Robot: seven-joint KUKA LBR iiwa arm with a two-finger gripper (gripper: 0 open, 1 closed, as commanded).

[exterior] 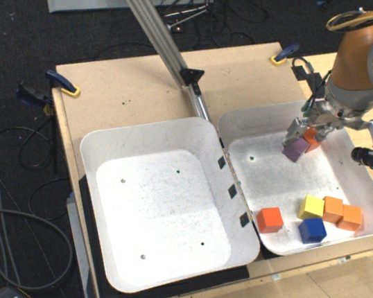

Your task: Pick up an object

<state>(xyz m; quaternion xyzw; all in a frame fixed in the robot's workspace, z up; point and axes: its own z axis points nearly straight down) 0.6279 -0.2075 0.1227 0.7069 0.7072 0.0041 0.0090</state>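
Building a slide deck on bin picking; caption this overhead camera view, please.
KUKA gripper over the right bin at a purple block; five more blocks sit near its front edge.

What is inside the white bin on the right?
The right bin holds three orange blocks, a yellow block, a blue block and a purple block at the tool, which covers whatever lies beneath.

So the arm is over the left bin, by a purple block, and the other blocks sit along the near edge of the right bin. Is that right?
Not quite. In the camera view the arm's gripper is over the right bin, not the left one, by the purple block. The rest stands: the orange block, yellow block and blue block sit along that right bin's near edge.
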